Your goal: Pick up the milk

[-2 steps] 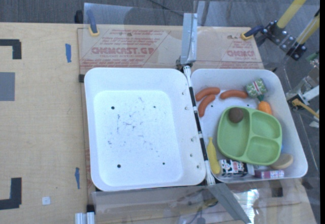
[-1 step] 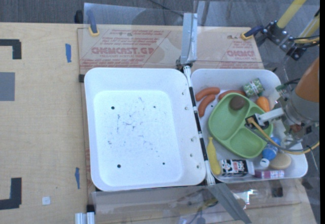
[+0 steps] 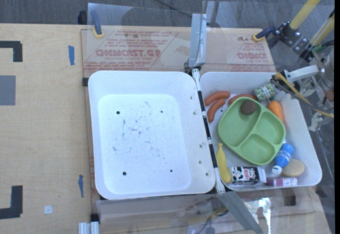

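– Hunting for the milk (image 3: 245,174): lying flat at the near edge of the right bin (image 3: 313,174), cow-patterned, set between a yellow item (image 3: 223,163) and a pink marker (image 3: 281,181), just below the green plate (image 3: 252,131).
– Touching the plate?
– Close against its near rim, maybe touching; hard to say from this angle.
– And the hand (image 3: 291,76)?
– Up at the far right corner of that same bin, beside a small green can (image 3: 264,91), well apart from the milk. Apart or together: cannot tell, too tangled with cables (image 3: 287,85). Nothing seen held.
– Which step, then?
– Approach, by the look of it. Not yet above the carton, no grasp begun.
– Next move?
– Probably crossing the bin toward its near edge, passing over the carrot (image 3: 275,109), the plate and the blue bottle (image 3: 284,154), then dropping straight down onto the carton.
– Much room there?
– Little. Bin wall on the near side, plate rim on the far side, yellow item and marker at either end. Likely best taken from directly above, with care not to catch the plate rim or shove the carton against the wall.
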{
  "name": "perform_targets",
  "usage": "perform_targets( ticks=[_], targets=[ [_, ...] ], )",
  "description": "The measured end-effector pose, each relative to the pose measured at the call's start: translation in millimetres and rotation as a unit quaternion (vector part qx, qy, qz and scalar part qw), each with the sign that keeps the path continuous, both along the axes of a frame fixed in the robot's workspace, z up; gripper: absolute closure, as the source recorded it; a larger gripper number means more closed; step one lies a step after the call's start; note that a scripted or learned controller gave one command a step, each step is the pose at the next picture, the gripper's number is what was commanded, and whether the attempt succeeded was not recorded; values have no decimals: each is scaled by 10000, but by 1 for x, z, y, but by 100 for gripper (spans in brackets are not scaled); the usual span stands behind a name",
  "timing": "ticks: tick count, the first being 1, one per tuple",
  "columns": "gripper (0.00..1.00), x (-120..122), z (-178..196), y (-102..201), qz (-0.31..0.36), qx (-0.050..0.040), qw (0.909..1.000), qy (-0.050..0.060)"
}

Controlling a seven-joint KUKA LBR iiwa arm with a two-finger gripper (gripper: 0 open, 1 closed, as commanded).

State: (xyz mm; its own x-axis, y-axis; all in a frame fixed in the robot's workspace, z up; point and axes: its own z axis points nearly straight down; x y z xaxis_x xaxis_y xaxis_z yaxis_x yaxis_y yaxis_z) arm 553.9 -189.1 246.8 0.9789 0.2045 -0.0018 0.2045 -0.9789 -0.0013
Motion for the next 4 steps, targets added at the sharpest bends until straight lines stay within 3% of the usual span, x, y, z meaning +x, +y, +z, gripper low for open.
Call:
perform_targets(
  ticks=[1, 2, 3, 4],
  targets=[
    [0, 2, -137, -32, -16, 15, 10000, -10],
    [0, 24, 16, -33, 368, -1, 9993, -3],
    [0, -60, -116, -19, 119, 8, 9999, 9],
    [100, -61, -107, -21, 100, 9, 9999, 10]
  ],
)
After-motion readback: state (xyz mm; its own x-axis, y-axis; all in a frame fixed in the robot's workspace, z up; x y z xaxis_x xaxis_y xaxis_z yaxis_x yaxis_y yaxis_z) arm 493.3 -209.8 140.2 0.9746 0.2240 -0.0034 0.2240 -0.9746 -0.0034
